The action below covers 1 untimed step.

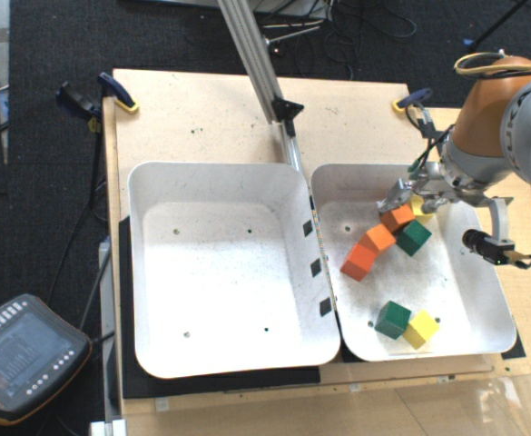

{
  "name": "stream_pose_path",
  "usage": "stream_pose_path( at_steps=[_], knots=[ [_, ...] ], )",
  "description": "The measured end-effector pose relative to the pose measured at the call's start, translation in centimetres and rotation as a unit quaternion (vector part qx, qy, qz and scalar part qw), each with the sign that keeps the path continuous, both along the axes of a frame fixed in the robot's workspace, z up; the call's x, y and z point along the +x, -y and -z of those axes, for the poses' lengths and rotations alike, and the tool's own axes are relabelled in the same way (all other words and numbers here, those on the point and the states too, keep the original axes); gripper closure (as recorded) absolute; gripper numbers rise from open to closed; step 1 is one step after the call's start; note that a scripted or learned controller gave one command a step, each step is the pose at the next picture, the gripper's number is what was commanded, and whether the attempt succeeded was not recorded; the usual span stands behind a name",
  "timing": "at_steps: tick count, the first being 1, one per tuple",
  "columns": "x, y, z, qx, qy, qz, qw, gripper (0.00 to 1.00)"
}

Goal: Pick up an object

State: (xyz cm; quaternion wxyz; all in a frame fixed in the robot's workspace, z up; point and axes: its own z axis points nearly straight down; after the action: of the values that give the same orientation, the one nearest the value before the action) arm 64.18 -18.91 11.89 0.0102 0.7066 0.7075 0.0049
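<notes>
- The grey arm [506,130] with its orange band reaches in over the worktop's [211,116] right edge and ends above the far part of the right bin [483,325].
- The gripper [408,198] sits low over a cluster of blocks; whether its fingers are released or clenched on anything cannot be told from this angle.
- Just beneath it lies a brown-orange block [397,217], touching a yellow block [422,209] at its far side.
- A green block [414,238] lies just beside them, toward the bin's right wall.
- Two orange blocks, [379,238] and [359,261], trail in a line toward the bin's left wall.
- Near the bin's near edge, a second green block [393,320] touches a second yellow block [419,329].
- The left bin [147,243] sits just beside the right one.
</notes>
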Motion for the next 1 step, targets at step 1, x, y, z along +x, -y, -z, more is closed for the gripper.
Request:
stream_pose_path(
  at_steps=[1],
  knots=[
    [0.12,0.01,-1.00,-0.0011,0.002,-0.001,1.0000,1.00]
  ],
)
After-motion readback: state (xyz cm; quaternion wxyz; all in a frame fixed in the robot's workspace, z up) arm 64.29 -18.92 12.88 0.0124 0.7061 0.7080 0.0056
